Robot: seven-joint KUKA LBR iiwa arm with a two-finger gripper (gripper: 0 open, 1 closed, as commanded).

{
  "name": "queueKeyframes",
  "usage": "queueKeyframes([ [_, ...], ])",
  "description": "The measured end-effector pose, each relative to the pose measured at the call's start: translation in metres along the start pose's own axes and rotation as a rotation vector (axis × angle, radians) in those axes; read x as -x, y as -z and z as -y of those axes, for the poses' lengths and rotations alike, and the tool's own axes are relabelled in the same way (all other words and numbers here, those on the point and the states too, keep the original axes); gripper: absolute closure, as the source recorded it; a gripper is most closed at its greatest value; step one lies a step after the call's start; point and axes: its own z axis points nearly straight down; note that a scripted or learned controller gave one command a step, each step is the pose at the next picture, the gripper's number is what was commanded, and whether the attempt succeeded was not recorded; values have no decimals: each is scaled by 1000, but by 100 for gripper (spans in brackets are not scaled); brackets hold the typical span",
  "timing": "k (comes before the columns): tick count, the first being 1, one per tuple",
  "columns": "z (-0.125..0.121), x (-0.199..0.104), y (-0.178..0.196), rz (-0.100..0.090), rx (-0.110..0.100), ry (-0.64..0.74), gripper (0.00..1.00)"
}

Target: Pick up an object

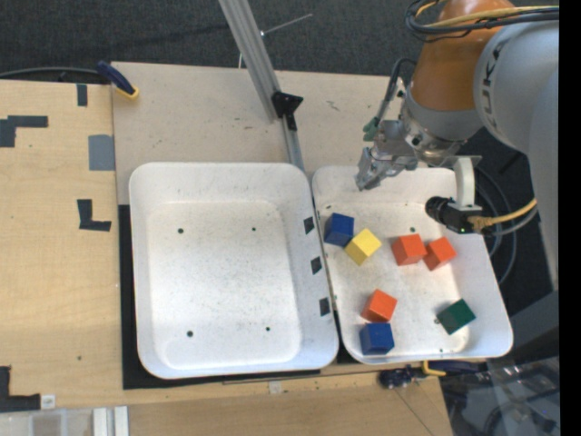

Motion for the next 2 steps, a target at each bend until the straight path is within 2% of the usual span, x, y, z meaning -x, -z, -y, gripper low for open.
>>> queueKeyframes([
  [1,19,-51,5,0,0,2,100],
  [2,41,-97,-11,1,-3,1,100],
])
